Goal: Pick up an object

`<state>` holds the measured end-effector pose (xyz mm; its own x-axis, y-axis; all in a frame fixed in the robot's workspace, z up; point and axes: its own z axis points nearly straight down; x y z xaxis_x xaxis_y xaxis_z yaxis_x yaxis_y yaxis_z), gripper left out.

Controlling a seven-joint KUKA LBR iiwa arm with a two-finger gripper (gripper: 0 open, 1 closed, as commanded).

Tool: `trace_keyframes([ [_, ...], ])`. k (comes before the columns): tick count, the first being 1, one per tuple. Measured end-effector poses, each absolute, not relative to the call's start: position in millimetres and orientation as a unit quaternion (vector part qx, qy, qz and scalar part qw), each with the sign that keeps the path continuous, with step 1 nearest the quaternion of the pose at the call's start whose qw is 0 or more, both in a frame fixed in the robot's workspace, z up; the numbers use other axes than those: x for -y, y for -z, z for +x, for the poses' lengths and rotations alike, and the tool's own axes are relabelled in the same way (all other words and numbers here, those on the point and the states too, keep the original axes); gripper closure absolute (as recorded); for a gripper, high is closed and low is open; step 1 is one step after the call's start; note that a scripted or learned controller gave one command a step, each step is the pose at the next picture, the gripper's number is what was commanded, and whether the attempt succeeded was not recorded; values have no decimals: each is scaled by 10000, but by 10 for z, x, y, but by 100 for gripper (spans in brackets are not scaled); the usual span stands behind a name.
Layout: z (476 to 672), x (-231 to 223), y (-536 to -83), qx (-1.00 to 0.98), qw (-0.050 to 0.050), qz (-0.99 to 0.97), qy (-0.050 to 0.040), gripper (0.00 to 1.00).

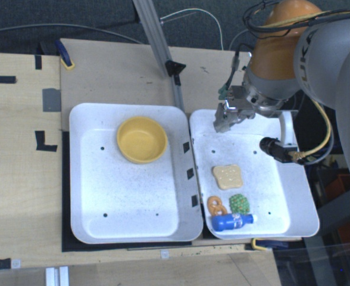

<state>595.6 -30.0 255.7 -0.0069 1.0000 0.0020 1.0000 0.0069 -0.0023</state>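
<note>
Lowest in the frame, a glossy blue bottle [232, 221] lies on its side in the right bin [294, 210], touching a twisted brown pretzel [216, 205] and a knobbly green lump [240, 203]. Just above sits a flat tan toast slice [228, 176]. All 4 lie well below the pincer [224, 123] at upper right; whether it is clenched, I cannot tell. A round yellow bowl [141, 139] occupies the left bin [86, 177].

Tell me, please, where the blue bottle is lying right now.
The blue bottle lies on its side in the right bin, against its near edge, just below the pretzel and the green broccoli piece.
</note>
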Motion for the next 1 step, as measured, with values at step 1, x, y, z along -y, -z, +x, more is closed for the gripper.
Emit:
trace_keyframes([
  [1, 5830, -198, -2354, 7092, 21, -7050, -12, 100],
])
